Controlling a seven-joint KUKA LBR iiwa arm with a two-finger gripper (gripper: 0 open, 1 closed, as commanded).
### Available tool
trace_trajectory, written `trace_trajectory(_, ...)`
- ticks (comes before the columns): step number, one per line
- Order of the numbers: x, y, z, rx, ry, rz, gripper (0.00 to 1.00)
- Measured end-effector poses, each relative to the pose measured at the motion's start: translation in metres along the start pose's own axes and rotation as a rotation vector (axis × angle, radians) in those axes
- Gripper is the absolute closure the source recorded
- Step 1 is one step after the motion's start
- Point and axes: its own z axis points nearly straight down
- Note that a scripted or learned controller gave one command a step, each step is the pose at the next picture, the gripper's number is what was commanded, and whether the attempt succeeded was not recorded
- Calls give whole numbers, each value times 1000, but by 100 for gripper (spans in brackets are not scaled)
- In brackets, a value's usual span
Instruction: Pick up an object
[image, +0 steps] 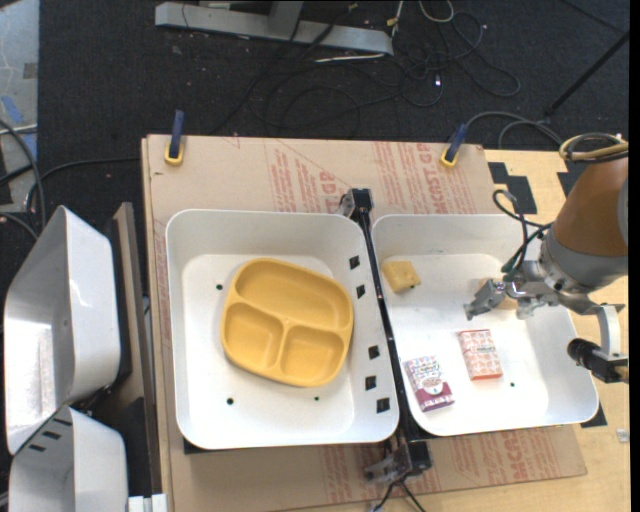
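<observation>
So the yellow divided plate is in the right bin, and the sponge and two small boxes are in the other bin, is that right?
Not quite. The camera view shows the yellow divided plate in the left bin. The tan sponge and two small boxes lie in the right bin, where the gripper hovers.

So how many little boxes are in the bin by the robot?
2, both in the right bin: a pink box near the middle, and a purple box beside the divider.
</observation>
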Motion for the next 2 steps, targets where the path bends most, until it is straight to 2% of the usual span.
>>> trace_trajectory(1, 0, 2, -14, -6, -2, -1, 100)
trace_trajectory(2, -2, -3, -76, -10, -3, -4, 100)
